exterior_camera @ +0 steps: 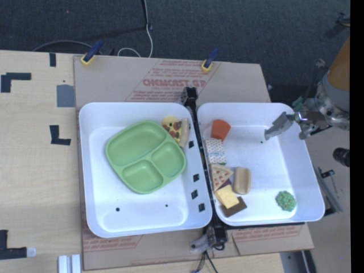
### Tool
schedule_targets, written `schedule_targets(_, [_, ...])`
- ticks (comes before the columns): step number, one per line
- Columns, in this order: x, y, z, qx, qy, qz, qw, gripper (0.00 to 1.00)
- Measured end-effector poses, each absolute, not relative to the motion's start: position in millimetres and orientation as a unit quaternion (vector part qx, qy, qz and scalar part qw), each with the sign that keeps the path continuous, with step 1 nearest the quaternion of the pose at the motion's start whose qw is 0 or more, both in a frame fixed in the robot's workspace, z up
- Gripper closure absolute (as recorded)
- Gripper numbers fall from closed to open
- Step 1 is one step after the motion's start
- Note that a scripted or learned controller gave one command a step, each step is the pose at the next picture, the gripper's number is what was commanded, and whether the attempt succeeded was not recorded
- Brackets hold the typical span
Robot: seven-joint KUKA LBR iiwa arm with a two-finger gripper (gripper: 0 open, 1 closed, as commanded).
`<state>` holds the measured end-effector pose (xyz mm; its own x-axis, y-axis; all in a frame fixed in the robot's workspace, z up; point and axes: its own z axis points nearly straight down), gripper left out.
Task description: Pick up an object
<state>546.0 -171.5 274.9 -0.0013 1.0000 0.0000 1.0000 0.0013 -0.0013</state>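
My gripper (291,128) hangs over the right bin's (257,106) far right corner, fingers spread and nothing between them, so it is open. One grey finger (276,127) points down-left over the bin floor. Along the bin's left side lie an orange-red block (220,129), a patterned white piece (215,151), a toy pizza slice (220,175), a tan bread-like piece (242,180) and a yellow block on a brown slab (230,199). In the near right corner rests a green knobbly ball (286,200). All of these lie apart from the gripper.
The left bin (96,209) holds a green divided plate (146,157) and a second toy pizza slice (176,128) by the dividing wall. Two clamps (91,54) (209,60) pin the cardboard under the bins. Bare bin floor (267,164) stretches below the gripper.
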Motion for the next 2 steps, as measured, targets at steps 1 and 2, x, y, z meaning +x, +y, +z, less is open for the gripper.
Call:
schedule_targets(1, [571.5, -103.5, 161.1, -0.705, -0.709, 0.0016, 0.004, 0.0])
schedule_targets(2, [641.1, -105.6, 81.2, -0.706, -0.709, -0.0009, -0.002, 0.0])
